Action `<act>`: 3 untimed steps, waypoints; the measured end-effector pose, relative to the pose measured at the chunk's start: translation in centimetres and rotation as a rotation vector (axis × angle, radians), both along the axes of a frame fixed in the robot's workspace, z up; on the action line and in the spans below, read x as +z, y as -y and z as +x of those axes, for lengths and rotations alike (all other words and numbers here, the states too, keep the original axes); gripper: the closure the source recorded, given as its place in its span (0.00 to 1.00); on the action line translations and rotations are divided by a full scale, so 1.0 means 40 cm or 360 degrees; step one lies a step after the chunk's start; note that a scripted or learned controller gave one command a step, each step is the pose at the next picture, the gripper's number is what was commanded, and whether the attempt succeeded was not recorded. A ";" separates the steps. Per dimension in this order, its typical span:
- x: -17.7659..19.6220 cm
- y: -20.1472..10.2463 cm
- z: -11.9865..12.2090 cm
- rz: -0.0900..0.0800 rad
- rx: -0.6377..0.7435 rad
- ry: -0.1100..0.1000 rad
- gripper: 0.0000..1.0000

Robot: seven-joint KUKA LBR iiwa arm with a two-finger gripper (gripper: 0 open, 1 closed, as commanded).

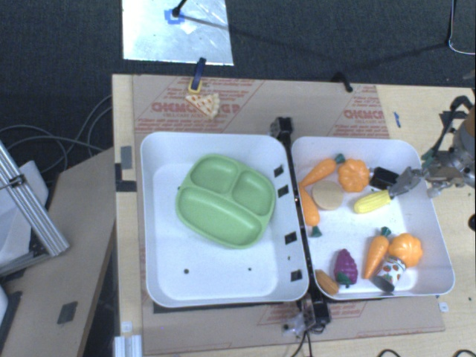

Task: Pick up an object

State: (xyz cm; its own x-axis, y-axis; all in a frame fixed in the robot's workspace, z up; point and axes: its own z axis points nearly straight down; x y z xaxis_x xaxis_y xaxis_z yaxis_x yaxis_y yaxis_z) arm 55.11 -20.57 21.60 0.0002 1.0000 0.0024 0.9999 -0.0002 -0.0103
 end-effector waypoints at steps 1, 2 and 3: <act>0.017 -0.001 0.007 -0.0005 0.0006 0.0019 0.00; -0.137 -0.002 0.018 -0.0003 0.0003 0.0014 0.00; -0.243 -0.013 0.023 -0.0003 0.0003 0.0015 0.00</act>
State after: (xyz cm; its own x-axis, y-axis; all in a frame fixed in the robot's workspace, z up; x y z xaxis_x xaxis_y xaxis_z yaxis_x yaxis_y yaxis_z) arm 56.01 -20.04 11.90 -0.0016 1.0000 0.0004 1.0000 0.0016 -0.0006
